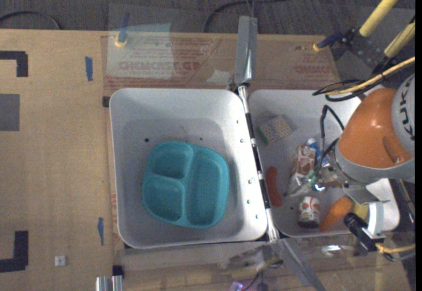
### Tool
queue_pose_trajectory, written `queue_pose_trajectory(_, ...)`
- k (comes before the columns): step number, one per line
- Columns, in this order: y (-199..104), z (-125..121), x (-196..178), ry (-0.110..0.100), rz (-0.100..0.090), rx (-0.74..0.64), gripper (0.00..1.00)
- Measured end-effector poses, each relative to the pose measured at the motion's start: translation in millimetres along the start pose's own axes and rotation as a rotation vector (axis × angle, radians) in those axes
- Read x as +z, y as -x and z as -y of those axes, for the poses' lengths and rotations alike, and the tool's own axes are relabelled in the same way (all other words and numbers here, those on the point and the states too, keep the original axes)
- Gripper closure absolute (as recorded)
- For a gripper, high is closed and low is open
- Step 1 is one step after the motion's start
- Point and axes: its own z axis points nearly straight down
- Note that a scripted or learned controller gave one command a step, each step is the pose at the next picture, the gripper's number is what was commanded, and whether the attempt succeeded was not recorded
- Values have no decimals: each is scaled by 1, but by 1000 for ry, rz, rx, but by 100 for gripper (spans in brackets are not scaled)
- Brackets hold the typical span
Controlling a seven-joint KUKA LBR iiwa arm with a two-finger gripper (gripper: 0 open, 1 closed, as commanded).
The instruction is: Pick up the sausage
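The sausage (273, 187) is a small red-brown stick lying lengthwise by the left wall of the right bin (290, 103). My gripper (304, 182) hangs low over the middle of that bin, just right of the sausage and between two cans. The grey arm with its orange band (370, 136) reaches in from the right and hides the bin's right side. Nothing shows between the gripper and the sausage that tells of contact.
A teal divided plate (187, 183) lies in the left bin (132, 125). In the right bin are a waffle-patterned piece (275, 128), a printed can (305, 158), a second can (308, 210) and an orange item (335, 213). Cables run behind the bench.
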Motion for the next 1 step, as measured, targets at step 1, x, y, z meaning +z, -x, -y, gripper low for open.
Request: queue_pose_trajectory(1, 3, 0, -11, 5, 5, 6, 100)
